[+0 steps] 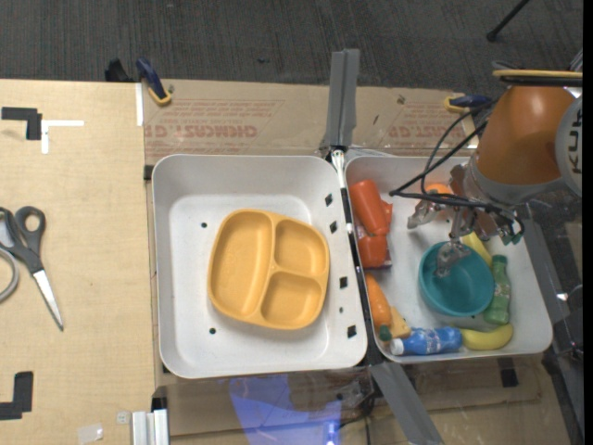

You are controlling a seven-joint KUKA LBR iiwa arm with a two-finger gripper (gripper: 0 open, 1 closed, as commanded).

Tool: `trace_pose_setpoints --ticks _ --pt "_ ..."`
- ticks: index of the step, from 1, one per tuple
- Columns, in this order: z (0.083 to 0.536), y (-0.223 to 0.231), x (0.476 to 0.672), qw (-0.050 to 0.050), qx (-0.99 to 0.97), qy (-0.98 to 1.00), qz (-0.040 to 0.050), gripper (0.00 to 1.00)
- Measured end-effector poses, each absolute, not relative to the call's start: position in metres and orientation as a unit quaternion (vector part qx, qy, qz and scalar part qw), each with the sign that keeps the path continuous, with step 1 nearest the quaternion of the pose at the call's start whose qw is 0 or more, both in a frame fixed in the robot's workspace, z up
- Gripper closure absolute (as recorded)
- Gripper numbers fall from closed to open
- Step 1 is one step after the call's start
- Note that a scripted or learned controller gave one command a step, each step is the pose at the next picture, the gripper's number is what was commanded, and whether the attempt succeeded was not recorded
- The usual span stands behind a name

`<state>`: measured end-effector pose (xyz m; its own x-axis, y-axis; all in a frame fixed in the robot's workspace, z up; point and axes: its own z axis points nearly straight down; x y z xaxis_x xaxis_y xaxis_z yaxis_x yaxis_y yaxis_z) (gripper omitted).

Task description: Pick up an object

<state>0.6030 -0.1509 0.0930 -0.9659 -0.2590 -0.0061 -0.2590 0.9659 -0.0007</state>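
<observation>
While the grey arm with its orange band (523, 133) reaches in from the right, its two-finger gripper (451, 256) hangs over the right-hand shallow white bin (537, 341), directly above a teal round plastic bowl (457, 284). One thin metal finger (447, 258) points down at the bowl's far rim; whether the fingers are apart or together cannot be told from this angle, and nothing is visibly held between them.

Several objects crowd the right bin. An orange-red blocky plastic toy (369, 221) lies along its left wall, towards the far side. Nearer, against the same wall, lies a small orange carrot-shaped toy (378, 304). At the near edge, a white and blue plastic bottle (426, 341) lies on its side. Just right of the bottle rests a yellow banana-shaped toy (488, 337), curved along the near right corner. A green translucent bottle (500, 290) lies just beside the right side of the bowl. A second yellow piece (476, 245) peeks out beyond the bowl's far right rim, partly hidden by the gripper.

Left of this, the other shallow white bin (176, 248) holds a yellow-orange plastic divided plate with three compartments (269, 269), lying flat near the middle.

Farther left, on the bare wooden bench (74, 211), a pair of grey-handled scissors (35, 262) lies with its blades pointing towards the near side.
</observation>
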Motion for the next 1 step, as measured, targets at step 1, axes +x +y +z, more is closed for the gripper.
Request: trace_pose_setpoints --ticks 1 --pt "0.0942 -0.1383 0.6559 0.004 -0.170 0.985 -0.0005 0.00"
